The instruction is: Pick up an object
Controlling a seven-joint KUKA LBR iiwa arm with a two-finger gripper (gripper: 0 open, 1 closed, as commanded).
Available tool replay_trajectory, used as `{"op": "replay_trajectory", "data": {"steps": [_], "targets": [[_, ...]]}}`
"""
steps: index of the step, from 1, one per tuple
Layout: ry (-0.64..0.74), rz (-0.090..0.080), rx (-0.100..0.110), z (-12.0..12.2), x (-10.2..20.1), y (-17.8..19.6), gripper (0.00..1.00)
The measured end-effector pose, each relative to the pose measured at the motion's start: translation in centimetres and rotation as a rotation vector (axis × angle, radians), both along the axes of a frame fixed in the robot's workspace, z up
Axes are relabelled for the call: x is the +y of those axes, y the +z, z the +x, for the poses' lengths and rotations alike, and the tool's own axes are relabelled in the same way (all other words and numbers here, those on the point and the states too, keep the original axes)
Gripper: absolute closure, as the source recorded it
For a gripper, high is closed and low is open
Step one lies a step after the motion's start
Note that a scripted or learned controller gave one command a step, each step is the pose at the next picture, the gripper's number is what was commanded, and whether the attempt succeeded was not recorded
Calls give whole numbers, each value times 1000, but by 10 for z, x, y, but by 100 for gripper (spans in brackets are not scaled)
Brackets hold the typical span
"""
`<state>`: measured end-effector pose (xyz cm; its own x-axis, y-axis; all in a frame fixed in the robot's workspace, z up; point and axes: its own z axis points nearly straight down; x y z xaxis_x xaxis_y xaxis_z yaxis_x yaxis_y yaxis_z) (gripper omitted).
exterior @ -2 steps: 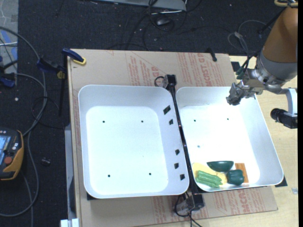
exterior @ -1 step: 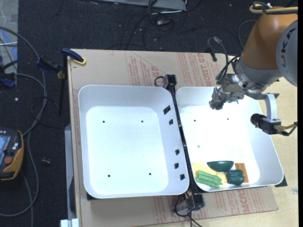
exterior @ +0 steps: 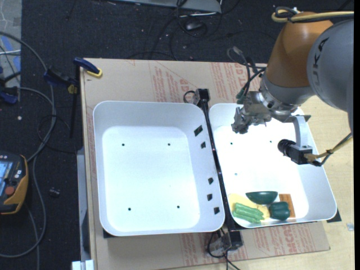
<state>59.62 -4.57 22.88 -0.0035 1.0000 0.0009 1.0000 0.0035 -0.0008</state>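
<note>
The gripper (exterior: 241,124) hangs over the far edge of the right bin (exterior: 315,170), and whether its jaws are open or closed I cannot tell; nothing is visibly held. The objects cluster at that bin's near edge: a dark green bowl (exterior: 262,196), a green ridged piece (exterior: 247,212), a teal block (exterior: 279,210), a yellow sheet (exterior: 238,200) and an orange piece (exterior: 286,198). They touch or overlap, so a descent there risks pinching two at once, or shoving one against the bin's wall. The left bin (exterior: 152,165) sits alongside on the tabletop (exterior: 169,77).
</note>
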Motion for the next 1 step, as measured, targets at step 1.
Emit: {"op": "replay_trajectory", "data": {"steps": [1], "targets": [[1, 0, 0, -2, 53, -11, 100]]}}
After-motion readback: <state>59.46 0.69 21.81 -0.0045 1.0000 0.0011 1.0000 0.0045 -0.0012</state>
